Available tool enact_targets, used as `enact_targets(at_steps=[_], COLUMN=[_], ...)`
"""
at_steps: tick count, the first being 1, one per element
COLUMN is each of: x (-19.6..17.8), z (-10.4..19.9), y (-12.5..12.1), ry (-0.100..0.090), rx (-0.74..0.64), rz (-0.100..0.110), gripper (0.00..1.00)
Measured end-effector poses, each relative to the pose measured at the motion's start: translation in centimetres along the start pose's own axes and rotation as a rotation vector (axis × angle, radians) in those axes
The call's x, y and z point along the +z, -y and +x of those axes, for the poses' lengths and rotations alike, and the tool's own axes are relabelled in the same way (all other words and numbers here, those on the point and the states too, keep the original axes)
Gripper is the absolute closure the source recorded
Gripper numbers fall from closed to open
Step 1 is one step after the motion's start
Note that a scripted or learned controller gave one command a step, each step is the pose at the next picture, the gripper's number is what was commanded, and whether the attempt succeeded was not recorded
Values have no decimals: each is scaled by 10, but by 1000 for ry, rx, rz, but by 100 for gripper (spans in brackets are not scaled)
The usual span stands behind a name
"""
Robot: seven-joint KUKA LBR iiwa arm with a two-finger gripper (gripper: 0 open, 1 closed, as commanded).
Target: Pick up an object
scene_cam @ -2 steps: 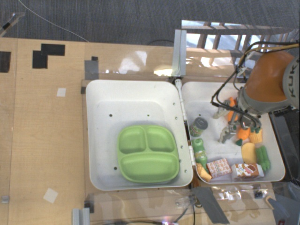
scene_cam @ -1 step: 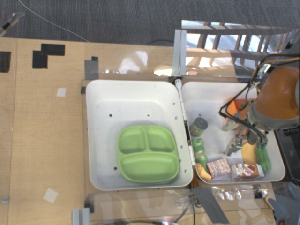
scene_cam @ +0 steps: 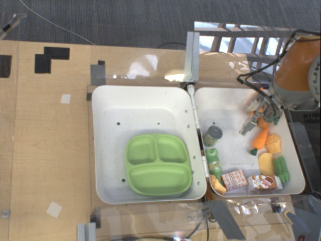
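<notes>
Seen from the camera above the bench (scene_cam: 45,149), two shallow white bins sit side by side. The left bin (scene_cam: 108,109) holds a green divided plate (scene_cam: 158,164) lying flat toward its near edge, a little right of the middle.

The right bin (scene_cam: 225,104) carries the small things. A round can (scene_cam: 213,133) stands near the left wall, about halfway along it. Just nearer along the same wall lies a green bottle (scene_cam: 212,159), and below it a banana (scene_cam: 217,184) sits in the near left corner. Along the near edge, a pink snack packet (scene_cam: 234,178) lies beside a red and white carton (scene_cam: 264,183). Toward the right wall are a carrot (scene_cam: 260,138), a crinkled yellow piece (scene_cam: 273,143) just beside it, a yellow lemon (scene_cam: 266,162) below, and a green pepper (scene_cam: 281,168) against the wall.

The arm (scene_cam: 300,67) reaches in over the far right corner of the right bin. The gripper (scene_cam: 255,120) hangs just above the top end of the carrot, with one grey finger (scene_cam: 247,128) angled toward the bin's middle. Whether the fingers are apart or together cannot be told, and nothing is seen held between them.
</notes>
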State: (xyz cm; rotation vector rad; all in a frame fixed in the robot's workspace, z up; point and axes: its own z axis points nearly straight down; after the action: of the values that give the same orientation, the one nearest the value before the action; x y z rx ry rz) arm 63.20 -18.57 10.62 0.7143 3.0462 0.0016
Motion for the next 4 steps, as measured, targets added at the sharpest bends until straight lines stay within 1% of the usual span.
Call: enact_targets(at_steps=[1,2,3,4], x=[17,2,-85,-176], z=[38,34,75,51], y=[12,9,-86,-119], ry=[0,16,0,5], rx=[36,29,-41,-13], rz=[0,-3,-5,-5], gripper=[0,100,100,100])
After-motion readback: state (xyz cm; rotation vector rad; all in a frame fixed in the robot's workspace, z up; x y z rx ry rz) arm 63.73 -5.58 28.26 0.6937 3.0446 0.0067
